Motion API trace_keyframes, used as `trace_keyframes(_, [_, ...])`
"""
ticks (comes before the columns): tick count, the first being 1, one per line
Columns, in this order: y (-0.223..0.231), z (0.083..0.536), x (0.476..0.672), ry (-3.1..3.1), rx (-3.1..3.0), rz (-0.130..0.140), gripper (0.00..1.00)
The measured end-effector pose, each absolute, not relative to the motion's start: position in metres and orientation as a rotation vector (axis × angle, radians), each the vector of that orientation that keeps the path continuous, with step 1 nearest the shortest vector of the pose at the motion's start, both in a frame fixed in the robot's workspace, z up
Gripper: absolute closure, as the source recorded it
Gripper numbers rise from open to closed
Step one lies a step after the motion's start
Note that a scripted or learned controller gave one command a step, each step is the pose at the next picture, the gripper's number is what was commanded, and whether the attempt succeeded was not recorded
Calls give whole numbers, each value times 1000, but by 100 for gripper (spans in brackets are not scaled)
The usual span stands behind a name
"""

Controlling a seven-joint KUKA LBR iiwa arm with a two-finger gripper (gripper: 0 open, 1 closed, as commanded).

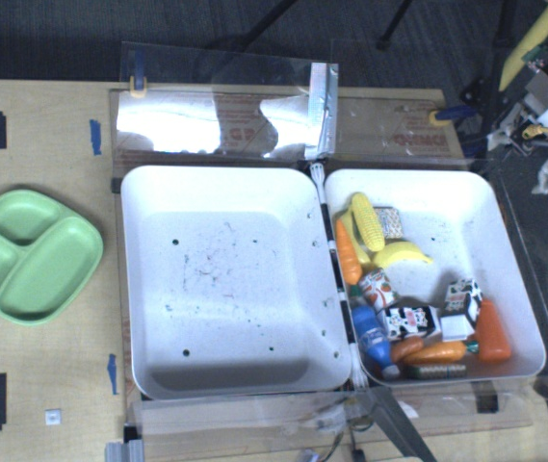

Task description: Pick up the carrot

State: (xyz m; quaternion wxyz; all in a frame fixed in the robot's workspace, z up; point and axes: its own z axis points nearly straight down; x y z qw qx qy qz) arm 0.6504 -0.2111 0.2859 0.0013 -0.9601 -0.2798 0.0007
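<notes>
Lying along right bin [505, 221] left wall: carrot [348, 250], touching corn [366, 221].

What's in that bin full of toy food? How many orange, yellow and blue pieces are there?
Orange pieces: 3
Yellow pieces: 2
Blue pieces: 1
Total: 6, leaving out the small printed cartons lying among them.
</notes>
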Motion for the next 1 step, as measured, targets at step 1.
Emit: trace_keyframes(1, [-224,305,651,-606,-3083,-1,0])
